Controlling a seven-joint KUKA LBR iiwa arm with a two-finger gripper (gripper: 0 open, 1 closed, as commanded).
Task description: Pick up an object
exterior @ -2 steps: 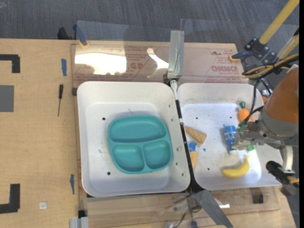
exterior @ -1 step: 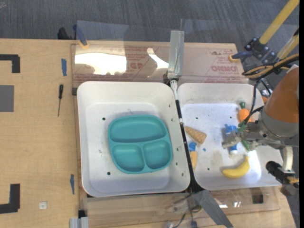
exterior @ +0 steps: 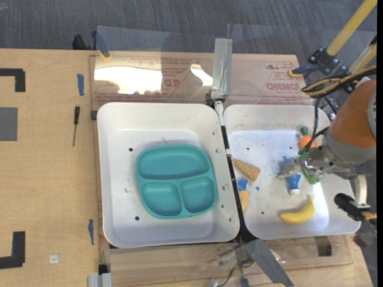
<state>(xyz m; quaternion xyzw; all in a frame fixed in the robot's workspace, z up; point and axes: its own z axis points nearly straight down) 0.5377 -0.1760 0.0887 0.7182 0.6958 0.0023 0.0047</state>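
Observation:
The right bin (exterior: 269, 124) holds several small items. A tan cone-shaped piece (exterior: 247, 170) lies near its left wall, with a small blue piece (exterior: 242, 185) and an orange piece (exterior: 243, 200) just below it. A yellow banana (exterior: 298, 213) rests near the front. An orange carrot with a green top (exterior: 306, 140) sits at the right. My gripper (exterior: 301, 168) hangs low over the right part of this bin, right above a blue and white item (exterior: 293, 183) and partly covering it. Whether it touches that item is unclear.
The left bin (exterior: 114, 130) bears a teal divided plate (exterior: 176, 180). A dark ridge where the two bins meet (exterior: 226, 154) runs between them. Yellow and black cables (exterior: 335, 70) hang behind the arm at the upper right. A clear panel (exterior: 155, 70) stands behind the bins.

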